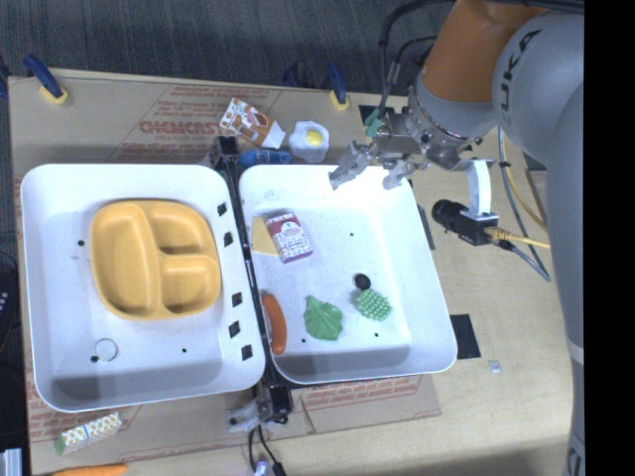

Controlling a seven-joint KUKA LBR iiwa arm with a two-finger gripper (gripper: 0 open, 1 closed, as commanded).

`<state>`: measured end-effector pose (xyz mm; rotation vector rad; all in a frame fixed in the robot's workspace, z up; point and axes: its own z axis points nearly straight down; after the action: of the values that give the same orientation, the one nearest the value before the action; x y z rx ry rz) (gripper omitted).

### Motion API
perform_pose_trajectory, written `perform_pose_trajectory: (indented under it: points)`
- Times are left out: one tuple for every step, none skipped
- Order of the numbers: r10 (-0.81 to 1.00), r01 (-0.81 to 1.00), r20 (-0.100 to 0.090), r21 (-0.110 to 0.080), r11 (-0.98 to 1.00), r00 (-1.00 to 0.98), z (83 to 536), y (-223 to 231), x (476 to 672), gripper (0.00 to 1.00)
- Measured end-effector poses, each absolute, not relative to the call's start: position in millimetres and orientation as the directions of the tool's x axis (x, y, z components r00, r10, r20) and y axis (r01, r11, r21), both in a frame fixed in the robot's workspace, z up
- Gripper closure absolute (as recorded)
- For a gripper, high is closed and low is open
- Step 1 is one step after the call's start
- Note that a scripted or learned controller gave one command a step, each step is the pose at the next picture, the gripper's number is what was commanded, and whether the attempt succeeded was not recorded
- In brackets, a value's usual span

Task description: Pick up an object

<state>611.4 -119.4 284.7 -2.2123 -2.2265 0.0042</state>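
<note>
We see the grey arm [541, 77] with its orange band reaching in from the tabletop's right side, its gripper [372, 170] hanging over the far rim of the right bin [427, 296], fingers [345, 173] spread apart and holding nothing.

The left bin [50, 266] carries a yellow divided tray [154, 258], which sits toward its middle. The right bin lies beside it, the two touching along their shared edge.

In the right bin we find a small red and white packet [289, 236] near the far left corner, partly lying on a yellow wedge like cheese [262, 236]. An orange sausage-like piece [275, 322] lies along the bin's left wall. Toward the near edge sit a green leafy toy [322, 318] and, just right of it, a bumpy green ball-like piece [374, 305], with a small black object [362, 283] just beyond that.

On the tabletop beyond the bins rest a printed snack packet [243, 120], a blue item [263, 156] and a white and yellow egg-like thing [310, 139].
</note>
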Motion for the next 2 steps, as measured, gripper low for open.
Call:
perform_pose_trajectory:
  points:
    - [0.976, 0.976, 0.003, -0.007, 0.219, -0.219, 106, -99, 642.3, 0.0]
    - [0.999, 0.999, 0.001, -0.007, -0.041, 0.042, 91, -97, 598.8, 0.0]
